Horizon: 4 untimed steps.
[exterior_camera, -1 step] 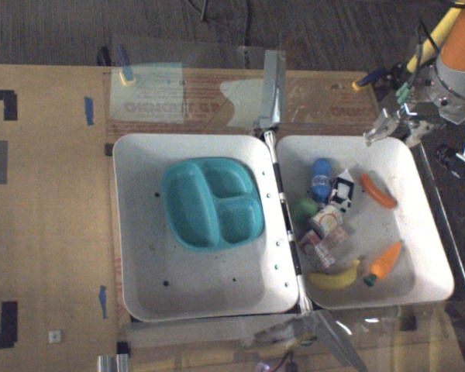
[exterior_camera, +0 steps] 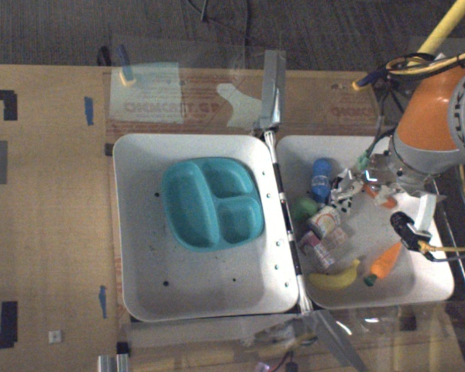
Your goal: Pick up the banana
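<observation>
Over the right bin [exterior_camera: 434,289], my gripper [exterior_camera: 355,186] sits tangled visually among cables and clutter, and I cannot tell how it stands or whether anything is in it. Small boxes [exterior_camera: 324,231] below it are hard to identify. My arm [exterior_camera: 434,122] reaches in from the right, orange band up, wrist pointing left. I see the banana [exterior_camera: 333,277] lying at the bin's near edge, beside a carrot [exterior_camera: 384,262], apart from the gripper. A teal divided plate [exterior_camera: 213,202] occupies the left bin [exterior_camera: 139,270].

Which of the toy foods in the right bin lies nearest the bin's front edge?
The yellow banana, curved along the front edge. The orange carrot sits slightly farther back to its right, and the green fruit lies well behind both.
</observation>
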Each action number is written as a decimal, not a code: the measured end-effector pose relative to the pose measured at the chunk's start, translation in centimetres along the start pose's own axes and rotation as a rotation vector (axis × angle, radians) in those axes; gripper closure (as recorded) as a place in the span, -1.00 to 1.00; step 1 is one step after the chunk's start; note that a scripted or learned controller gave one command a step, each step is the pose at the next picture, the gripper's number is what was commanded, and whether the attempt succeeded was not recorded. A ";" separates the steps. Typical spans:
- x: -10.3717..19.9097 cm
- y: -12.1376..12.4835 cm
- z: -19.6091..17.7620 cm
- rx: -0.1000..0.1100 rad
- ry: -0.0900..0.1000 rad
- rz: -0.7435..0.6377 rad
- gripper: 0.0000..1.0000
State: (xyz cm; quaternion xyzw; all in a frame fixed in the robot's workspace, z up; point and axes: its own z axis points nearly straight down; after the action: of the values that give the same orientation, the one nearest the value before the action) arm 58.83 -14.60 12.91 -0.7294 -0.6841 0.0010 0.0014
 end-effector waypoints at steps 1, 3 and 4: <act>6.0 -10.0 -5.2 0.003 0.001 -0.023 -1.00; 1.8 -8.2 4.2 -0.009 -0.003 -0.190 -1.00; 1.4 -8.1 3.3 -0.014 -0.007 -0.185 1.00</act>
State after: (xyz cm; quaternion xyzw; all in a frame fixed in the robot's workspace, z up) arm 50.83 -12.64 9.60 -0.6630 -0.7486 -0.0011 -0.0060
